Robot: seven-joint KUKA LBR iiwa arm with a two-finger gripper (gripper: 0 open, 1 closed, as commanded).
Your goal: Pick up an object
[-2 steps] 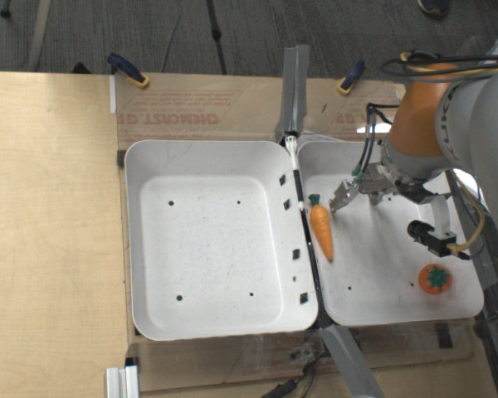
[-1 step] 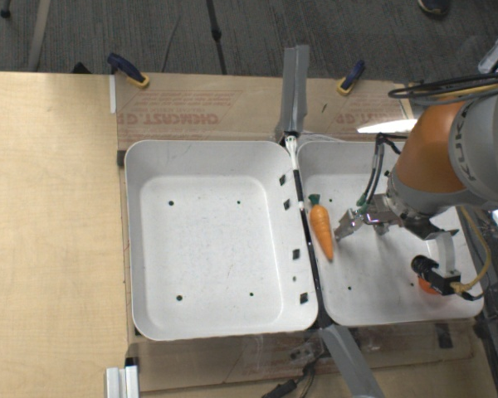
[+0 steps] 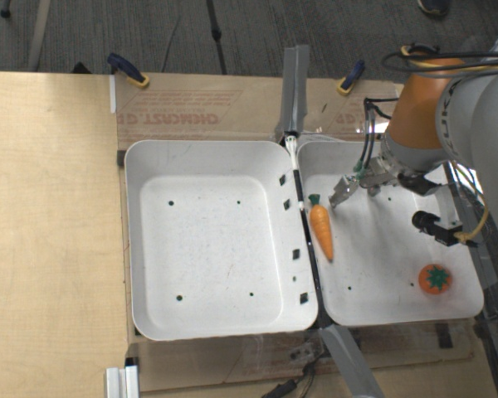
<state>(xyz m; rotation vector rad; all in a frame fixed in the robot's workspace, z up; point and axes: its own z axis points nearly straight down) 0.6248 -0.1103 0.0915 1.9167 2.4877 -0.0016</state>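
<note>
Carrot (image 3: 319,231) lies just below-left of my jaws, near right bin's (image 3: 382,309) left wall; orange, green-topped. Can't tell jaw state.

Illumination is even, bright and diffuse, apparently from overhead. The two shallow white plastic bins (image 3: 149,222) read near-white but keep their speckle, with slight glare along the rims. Shadows are soft and short: a faint one beneath the grey arm with the orange band (image 3: 427,110) falls toward 6 o'clock. The dark carpet floor (image 3: 232,15) at 12 o'clock is dimmer. Focus is moderate throughout; fine detail is soft and slightly grainy.
</note>
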